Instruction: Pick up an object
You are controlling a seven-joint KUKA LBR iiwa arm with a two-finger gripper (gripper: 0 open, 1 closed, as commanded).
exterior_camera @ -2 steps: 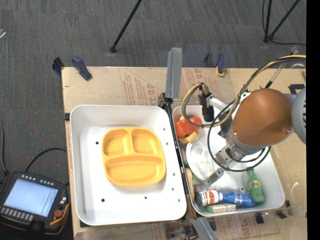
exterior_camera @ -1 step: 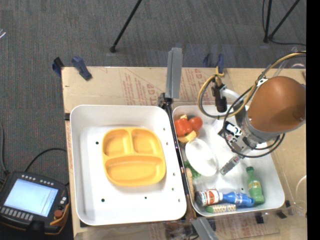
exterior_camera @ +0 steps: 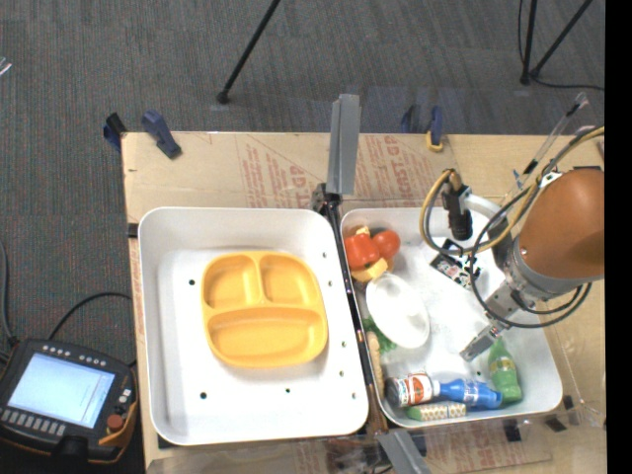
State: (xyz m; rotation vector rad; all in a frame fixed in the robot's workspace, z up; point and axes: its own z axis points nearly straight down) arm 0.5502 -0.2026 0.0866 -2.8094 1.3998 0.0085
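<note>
A rounded orange band [exterior_camera: 565, 227] is seen above the grey wrist [exterior_camera: 523, 282]. Yellow and black cables [exterior_camera: 439, 205] are looped beside it, and a small metallic gripper [exterior_camera: 481, 343] is fitted below.

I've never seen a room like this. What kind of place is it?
Probably a robot lab: a robot arm reaches over two white bins, a control tablet sits nearby, and tripod legs stand on the carpet.

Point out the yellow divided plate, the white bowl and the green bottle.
yellow divided plate [exterior_camera: 265, 309]: camera view, centre ridge.
white bowl [exterior_camera: 398, 311]: camera view, inside surface.
green bottle [exterior_camera: 505, 371]: camera view, body, right bin's near corner.
</note>
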